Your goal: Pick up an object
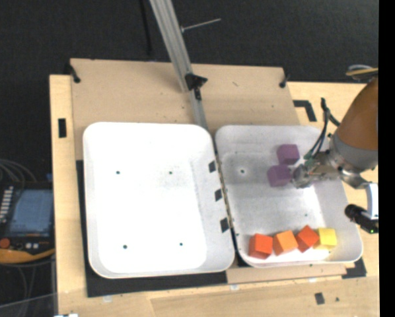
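**Gripper set beside a purple block, grasp not yet made**

A purple block [279, 176] lies in the middle of the right bin [250, 144], with a second purple block [288, 153] just behind it, the two nearly touching at a corner. The nearer one is taken to be the target — the gripper [303, 176] is seen low at its right side, just beside or touching it. Whether the block sits between the fingers cannot be told at this size, nor whether the gripper is wide or narrow.

The step in hand is judged to be the approach, or the very start of a grasp. For the next move, the fingers would need to be set either side of the block and closed squarely before any lift; a push from the side could slide it into its neighbour.

The arm [359, 127] is brought in from the right edge, its orange band above the wrist, and the wrist is tipped down and leftward toward the bin floor.

Along the bin's near wall a row of blocks is laid — red [260, 245], orange [285, 241], another red [307, 237] and yellow [327, 236] — well apart from the gripper. The left bin [151, 197] lies alongside.
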Available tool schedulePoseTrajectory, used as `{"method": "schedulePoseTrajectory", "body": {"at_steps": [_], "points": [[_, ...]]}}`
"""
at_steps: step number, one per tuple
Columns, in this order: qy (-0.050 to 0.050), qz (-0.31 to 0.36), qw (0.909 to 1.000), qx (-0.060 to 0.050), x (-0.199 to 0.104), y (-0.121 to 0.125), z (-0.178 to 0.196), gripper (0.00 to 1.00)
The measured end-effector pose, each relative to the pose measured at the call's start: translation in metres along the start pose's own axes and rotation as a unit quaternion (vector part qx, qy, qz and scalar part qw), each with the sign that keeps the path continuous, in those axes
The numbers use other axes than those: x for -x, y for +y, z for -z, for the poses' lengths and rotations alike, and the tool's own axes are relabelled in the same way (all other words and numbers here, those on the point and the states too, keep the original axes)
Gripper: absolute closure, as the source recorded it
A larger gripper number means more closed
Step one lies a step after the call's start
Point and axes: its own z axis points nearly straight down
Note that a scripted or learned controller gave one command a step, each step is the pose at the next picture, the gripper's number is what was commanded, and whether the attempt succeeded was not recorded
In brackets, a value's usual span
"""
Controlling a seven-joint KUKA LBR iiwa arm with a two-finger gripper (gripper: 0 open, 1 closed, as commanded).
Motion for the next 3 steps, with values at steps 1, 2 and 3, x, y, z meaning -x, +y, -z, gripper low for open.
{"method": "schedulePoseTrajectory", "body": {"at_steps": [1,2,3], "points": [[0.005,0.004,0.9999,-0.009,0.005,-0.001,0.064,1.00],[0.005,0.006,0.9999,-0.008,0.003,0.010,0.124,1.00],[0.005,0.007,0.9999,-0.011,0.004,0.012,0.164,1.00]]}}
